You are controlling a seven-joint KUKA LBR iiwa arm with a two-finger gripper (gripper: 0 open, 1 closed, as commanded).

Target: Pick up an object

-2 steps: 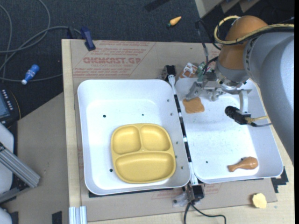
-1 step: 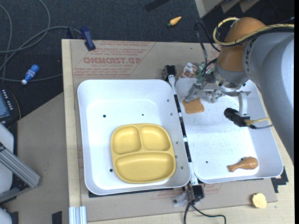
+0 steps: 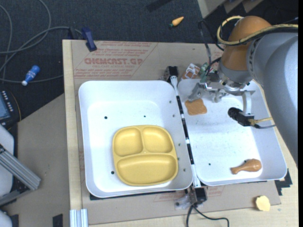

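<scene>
Toast slice (image 3: 196,108) lay flat, tan-brown, squarish, long axis roughly left-right, at upper left of right bin (image 3: 236,174). Gripper (image 3: 203,92) sat just above it; can't tell its grip state.

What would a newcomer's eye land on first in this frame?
Probably the yellow divided plate, lying flat in the left bin. Next, the grey arm with its orange band reaching in over the right bin, its gripper low above a brown toast-like piece near the far left corner. A brown drumstick-shaped toy lies near that bin's front edge.
</scene>
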